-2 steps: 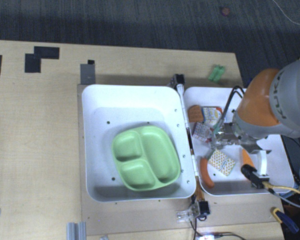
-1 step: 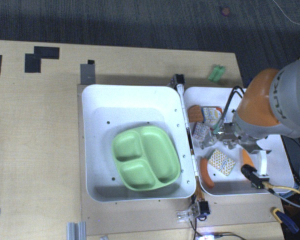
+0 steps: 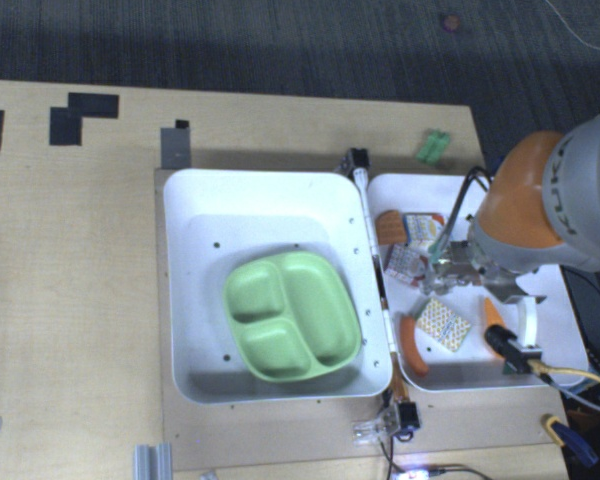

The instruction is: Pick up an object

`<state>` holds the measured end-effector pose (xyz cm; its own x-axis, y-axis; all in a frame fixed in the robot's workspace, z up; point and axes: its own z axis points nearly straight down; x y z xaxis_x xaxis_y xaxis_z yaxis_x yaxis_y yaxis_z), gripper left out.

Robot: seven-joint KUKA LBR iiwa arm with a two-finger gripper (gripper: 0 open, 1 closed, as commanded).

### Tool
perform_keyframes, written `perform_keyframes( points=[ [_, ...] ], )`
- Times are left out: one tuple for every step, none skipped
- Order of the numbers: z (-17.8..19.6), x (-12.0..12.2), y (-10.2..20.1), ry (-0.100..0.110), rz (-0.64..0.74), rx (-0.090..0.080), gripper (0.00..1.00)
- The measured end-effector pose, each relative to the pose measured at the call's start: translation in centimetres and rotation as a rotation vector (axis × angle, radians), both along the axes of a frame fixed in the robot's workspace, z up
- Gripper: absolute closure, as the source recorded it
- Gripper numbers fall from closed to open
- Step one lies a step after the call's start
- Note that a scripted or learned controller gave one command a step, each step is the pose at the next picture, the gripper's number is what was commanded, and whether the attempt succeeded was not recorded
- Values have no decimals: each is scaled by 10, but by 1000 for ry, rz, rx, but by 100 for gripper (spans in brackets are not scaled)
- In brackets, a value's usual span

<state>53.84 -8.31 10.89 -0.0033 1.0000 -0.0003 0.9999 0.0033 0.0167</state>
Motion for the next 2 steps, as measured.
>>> perform_keyframes(
  points=[
    [0, 0, 0, 0, 0, 0, 0],
    [-22, 1, 0, 11, -3, 0, 0]
  ],
)
